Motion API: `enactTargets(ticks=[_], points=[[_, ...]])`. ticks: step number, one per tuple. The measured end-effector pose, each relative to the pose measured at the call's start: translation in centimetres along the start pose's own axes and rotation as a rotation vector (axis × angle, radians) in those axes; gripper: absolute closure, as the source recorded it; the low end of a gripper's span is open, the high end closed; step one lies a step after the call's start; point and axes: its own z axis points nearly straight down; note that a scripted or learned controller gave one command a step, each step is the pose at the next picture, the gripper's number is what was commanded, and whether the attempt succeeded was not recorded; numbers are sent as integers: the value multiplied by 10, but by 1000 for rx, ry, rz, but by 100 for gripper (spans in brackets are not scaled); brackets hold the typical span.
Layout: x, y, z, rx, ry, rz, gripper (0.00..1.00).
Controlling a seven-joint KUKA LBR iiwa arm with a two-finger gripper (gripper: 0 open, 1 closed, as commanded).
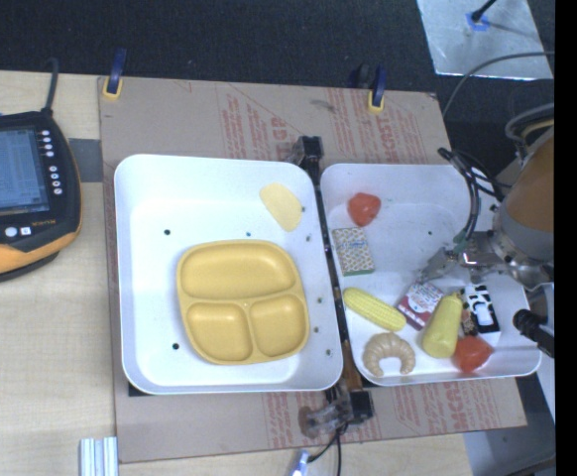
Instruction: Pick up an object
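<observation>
We see the end effector (445,262) low over the right bin (407,178), near a small packet (423,301), probably choosing it. We cannot tell its state. This bin holds about eight things: one corn (373,308), one croissant (389,352). The left bin (145,266) holds one yellow tray (242,300).

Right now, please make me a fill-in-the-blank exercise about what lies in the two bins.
1. The yellow divided tray lies in the ____ bin.
2. The tray has ____ compartments.
3. The croissant lies in the ____ bin, below the corn cob.

Missing words: left; three; right
</observation>
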Motion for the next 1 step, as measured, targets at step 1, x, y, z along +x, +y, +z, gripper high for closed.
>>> enactTargets(ticks=[1], points=[[69, 116, 8, 0, 2, 1, 0]])
